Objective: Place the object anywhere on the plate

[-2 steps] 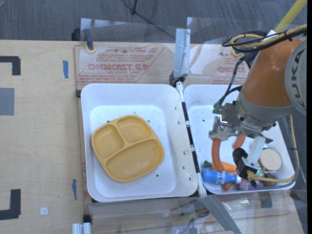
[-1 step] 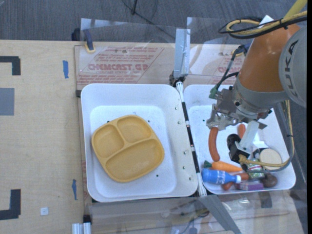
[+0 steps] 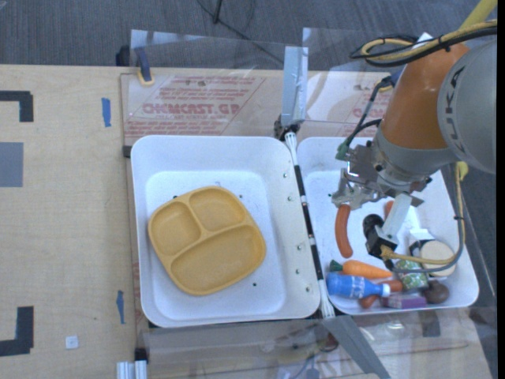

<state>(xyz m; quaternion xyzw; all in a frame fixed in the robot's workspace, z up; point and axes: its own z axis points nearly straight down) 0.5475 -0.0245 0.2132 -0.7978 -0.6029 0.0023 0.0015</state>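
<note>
Camera view, wooden bench [image 3: 63, 212], two white bins [image 3: 158, 164], yellow plate [image 3: 207, 239], grey floor [image 3: 79, 14].

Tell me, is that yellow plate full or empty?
Empty. The yellow plate shows three bare compartments in the left bin; the toy food sits in the right bin.

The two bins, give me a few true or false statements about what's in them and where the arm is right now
1. The yellow plate lies in the left bin. True.
2. A carrot sits on the plate. False: the carrot lies in the right bin.
3. The plate has one undivided surface. False: it has three compartments.
4. The gripper is over the right bin. True.
5. The blue bottle lies near the right bin's front edge. True.
</note>
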